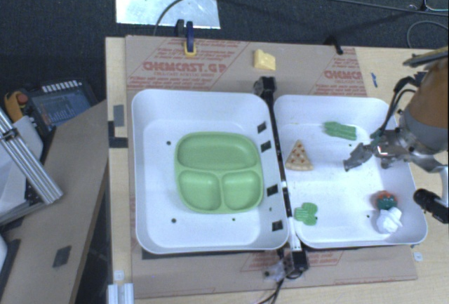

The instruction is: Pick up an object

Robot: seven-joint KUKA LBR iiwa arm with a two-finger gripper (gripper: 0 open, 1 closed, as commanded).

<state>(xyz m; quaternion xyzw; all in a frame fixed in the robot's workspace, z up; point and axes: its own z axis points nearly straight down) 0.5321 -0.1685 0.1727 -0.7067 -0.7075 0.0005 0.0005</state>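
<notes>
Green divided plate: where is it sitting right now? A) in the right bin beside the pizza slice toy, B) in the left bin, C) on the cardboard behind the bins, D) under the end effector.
B: the green divided plate lies flat in the left bin, while the end effector hangs over the right bin, where the pizza slice toy lies.

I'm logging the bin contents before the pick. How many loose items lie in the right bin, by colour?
Green: 2, one at the far side, one at the near edge
Orange-tan: 1, the pizza slice
Mixed white, green and red: 1
Total: 4
</notes>
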